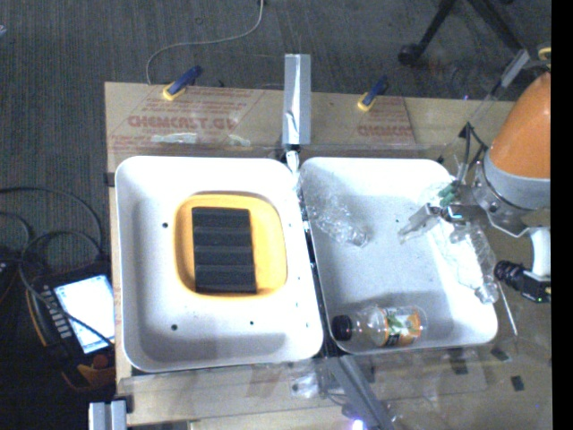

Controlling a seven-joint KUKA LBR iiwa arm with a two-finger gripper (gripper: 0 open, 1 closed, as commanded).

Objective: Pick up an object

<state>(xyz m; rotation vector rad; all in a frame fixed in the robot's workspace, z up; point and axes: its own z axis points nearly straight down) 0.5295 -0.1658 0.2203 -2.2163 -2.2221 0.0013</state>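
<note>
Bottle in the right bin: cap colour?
Black cap on the bottle, lying at the right bin's near edge; camera view.

Bare right-bin middle [394,276] between crumpled plastic [336,219] and bottle [380,325].

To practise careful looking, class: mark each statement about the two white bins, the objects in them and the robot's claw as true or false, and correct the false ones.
1. The yellow tray with a black insert lies in the left bin. True.
2. The bottle stands upright. False: it lies on its side.
3. The bottle is in the right bin, near its front edge. True.
4. The claw is above the left bin. False: it is over the right bin.
5. The bottle has a white cap. False: its cap is dark.
</note>
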